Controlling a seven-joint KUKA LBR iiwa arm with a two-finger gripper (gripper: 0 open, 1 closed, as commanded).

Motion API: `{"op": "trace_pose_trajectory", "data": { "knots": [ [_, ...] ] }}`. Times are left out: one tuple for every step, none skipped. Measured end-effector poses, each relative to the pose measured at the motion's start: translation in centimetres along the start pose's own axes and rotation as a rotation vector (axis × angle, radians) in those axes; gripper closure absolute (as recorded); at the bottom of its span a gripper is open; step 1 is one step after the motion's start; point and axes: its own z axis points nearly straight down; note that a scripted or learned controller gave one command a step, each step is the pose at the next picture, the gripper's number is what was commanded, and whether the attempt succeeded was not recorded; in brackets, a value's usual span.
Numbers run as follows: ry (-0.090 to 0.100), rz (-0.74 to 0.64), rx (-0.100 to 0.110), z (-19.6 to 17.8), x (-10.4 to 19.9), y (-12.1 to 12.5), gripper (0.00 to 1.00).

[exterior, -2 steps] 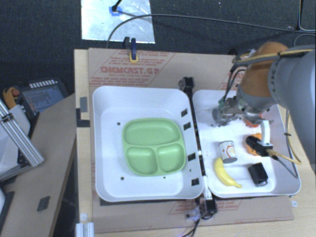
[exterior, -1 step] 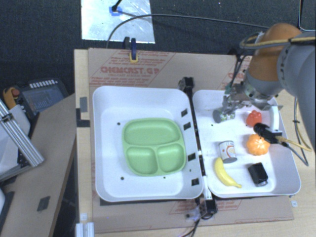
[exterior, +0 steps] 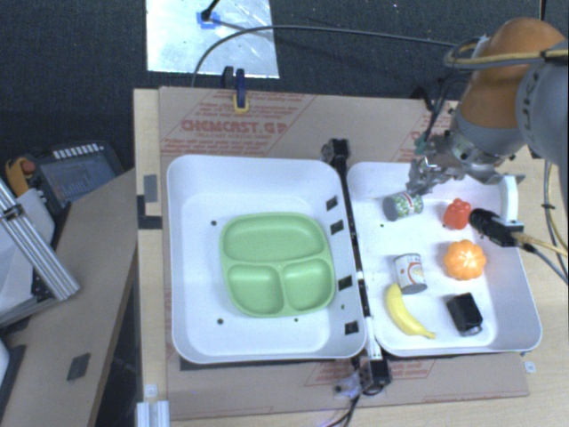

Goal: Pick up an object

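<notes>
You have a tan table (exterior: 151,327) on dark carpet, with a cardboard sheet under two white bins. The left bin (exterior: 191,238) holds one green tray (exterior: 271,265) with three compartments. The right bin (exterior: 524,314) holds six things: one orange (exterior: 464,260), one banana (exterior: 405,311), two cans, one upright (exterior: 409,272), one lying down (exterior: 403,205), one red pepper (exterior: 456,213), and one black block (exterior: 464,313). The pincer (exterior: 424,178) sits just above the lying can; you cannot tell its state.

place: robotics lab | cues: bench (exterior: 293,114) with two bins (exterior: 258,172), robot arm (exterior: 516,69), loose cables (exterior: 356,34)
</notes>
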Motion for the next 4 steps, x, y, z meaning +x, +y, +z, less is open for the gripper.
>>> {"op": "trace_pose_trajectory", "data": {
  "knots": [
    [0.000,0.000,0.000,-4.6,0.0,0.1,1.00],
    [0.002,-0.003,0.005,-5.2,5.3,-1.5,1.00],
    [0.002,-0.003,0.005,-5.3,10.8,-1.8,1.00],
    [0.002,-0.003,0.005,-5.3,16.1,-2.6,1.00]
  ]
}}
